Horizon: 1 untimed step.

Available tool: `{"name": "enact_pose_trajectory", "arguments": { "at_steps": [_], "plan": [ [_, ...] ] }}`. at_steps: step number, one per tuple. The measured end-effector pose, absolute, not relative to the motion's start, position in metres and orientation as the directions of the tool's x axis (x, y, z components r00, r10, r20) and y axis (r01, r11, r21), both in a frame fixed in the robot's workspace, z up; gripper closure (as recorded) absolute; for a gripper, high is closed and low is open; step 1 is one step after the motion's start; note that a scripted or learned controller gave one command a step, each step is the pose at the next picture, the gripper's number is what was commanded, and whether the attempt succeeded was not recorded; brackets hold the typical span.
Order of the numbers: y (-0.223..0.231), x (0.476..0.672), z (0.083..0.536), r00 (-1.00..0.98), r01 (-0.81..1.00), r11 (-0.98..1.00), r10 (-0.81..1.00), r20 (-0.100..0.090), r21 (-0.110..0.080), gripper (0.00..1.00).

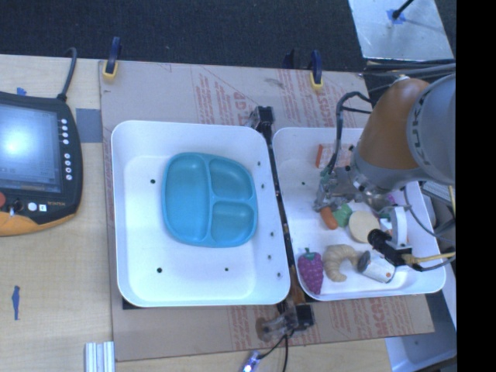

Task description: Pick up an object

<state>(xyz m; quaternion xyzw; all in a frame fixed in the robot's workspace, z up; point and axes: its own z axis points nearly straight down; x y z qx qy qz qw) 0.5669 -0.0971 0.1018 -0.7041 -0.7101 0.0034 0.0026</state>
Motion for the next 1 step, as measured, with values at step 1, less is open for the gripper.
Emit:
{"name": "enact_pose_trajectory", "arguments": {
  "at_steps": [1],
  "plan": [
    [-0.0250, 0.5698, 0.1925, -0.006, 1.000, 0.006, 1.000, 0.001, -0.002, 1.00]
  ]
}}
